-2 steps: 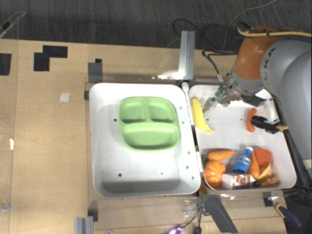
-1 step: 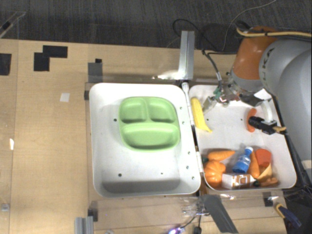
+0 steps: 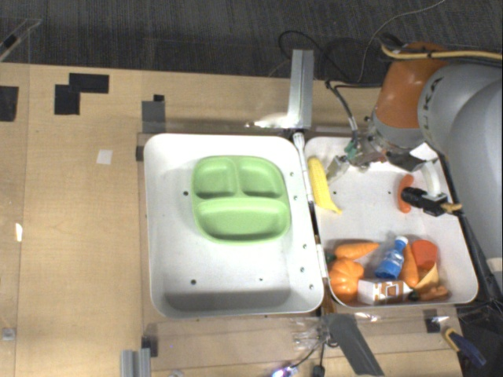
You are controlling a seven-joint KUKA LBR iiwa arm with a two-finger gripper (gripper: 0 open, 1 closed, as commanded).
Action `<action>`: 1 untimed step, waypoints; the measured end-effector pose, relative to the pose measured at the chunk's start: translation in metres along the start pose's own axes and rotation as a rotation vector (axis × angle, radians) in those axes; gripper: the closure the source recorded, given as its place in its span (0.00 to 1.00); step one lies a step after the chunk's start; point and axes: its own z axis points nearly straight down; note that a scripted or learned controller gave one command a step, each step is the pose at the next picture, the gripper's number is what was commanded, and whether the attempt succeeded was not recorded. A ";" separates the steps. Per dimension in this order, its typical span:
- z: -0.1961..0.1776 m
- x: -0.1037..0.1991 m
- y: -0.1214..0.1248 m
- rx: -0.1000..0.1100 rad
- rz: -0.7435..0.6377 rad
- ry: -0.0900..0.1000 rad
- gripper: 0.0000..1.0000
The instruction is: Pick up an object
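Camera view had the hand [image 3: 355, 152] at the right bin's [image 3: 464, 277] back edge, finger state impossible to tell, nothing visibly held; nearest target was the banana [image 3: 321, 185] along the left wall, so best drop straight over its middle, clear of the wall.

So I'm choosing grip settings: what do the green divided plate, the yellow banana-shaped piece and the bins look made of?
Green divided plate: probably moulded plastic, matte, judging by its even colour and soft rounded compartment edges. Yellow banana-shaped piece: likely plastic or foam toy food, uniformly yellow with little shine. Left bin and right bin: seemingly smooth white plastic, with rounded corners and a faint sheen.
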 end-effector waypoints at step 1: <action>-0.034 -0.067 -0.023 -0.009 -0.015 0.001 0.00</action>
